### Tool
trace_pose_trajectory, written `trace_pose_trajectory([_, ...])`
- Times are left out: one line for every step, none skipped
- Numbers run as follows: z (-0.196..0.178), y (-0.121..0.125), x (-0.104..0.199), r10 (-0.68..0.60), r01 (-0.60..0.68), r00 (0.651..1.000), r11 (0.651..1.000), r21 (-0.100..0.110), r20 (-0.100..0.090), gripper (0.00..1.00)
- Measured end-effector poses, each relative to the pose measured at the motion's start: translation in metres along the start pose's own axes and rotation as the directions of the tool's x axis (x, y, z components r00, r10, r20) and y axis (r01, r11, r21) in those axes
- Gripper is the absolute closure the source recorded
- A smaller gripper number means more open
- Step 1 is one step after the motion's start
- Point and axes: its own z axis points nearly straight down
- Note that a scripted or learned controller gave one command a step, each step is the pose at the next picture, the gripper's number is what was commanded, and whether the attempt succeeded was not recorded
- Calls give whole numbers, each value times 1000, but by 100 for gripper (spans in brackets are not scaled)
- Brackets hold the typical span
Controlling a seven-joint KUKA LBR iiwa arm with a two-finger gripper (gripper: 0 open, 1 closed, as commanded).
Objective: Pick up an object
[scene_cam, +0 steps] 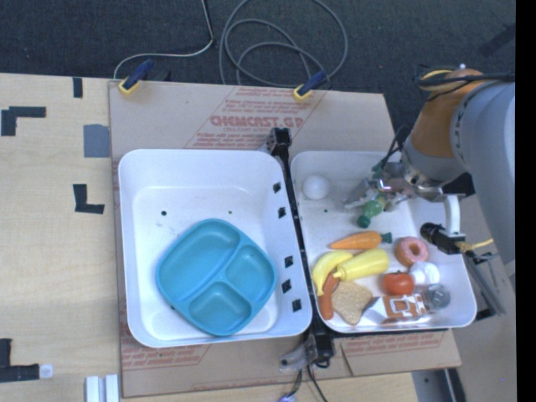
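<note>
In the camera view, the gripper [378,193] hung low over the right bin [335,162], near its far right corner; how its pincer stood could not be told. Just beside it lay a small green object [369,215], probably the intended pick. Toy food crowded the near edge: a carrot [356,241], banana [328,265], doughnut [410,250]. A blue tray [216,276] occupied the left bin [138,182].

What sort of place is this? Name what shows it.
Most likely a robot grasping test bench in a lab. Two white bins sit on a cardboard sheet clamped down, the right bin holding toy food such as a carrot, and a grey arm reaches in.
</note>
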Motion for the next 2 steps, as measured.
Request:
trace_pose_trajectory([-11, -1, -1, 1, -1, 1000, 1000, 0, 2, 100])
trace_pose_trajectory([-34, 23, 61, 3, -3, 1000, 999, 33, -5, 100])
